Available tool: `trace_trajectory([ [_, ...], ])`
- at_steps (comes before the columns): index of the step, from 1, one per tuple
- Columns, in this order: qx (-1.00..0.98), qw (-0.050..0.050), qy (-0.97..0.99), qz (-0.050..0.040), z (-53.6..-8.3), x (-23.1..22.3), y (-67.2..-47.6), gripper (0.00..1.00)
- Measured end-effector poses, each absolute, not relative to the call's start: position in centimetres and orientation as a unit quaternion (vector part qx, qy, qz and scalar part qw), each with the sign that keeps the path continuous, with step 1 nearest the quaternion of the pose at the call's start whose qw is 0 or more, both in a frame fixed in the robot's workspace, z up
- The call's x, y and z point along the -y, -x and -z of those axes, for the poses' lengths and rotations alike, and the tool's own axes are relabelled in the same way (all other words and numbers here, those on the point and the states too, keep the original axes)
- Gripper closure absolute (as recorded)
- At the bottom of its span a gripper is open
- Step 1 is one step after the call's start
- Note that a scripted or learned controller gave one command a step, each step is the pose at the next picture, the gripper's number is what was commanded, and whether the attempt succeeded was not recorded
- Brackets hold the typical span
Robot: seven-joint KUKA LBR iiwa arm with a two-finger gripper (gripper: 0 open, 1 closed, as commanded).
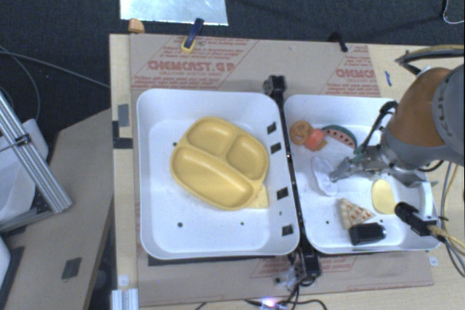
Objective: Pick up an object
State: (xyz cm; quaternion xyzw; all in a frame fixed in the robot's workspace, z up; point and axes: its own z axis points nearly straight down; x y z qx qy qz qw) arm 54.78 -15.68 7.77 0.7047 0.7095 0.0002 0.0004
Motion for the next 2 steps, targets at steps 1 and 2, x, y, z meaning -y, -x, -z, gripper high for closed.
trace_trajectory([
  [1, -0.705, 0.000, -0.709, 0.0011, -8.5, 21.1, -48.4, 0.00],
  [2, -0.708, 0.003, -0.707, -0.0012, -9.6, 20.7, -48.8, 1.00],
])
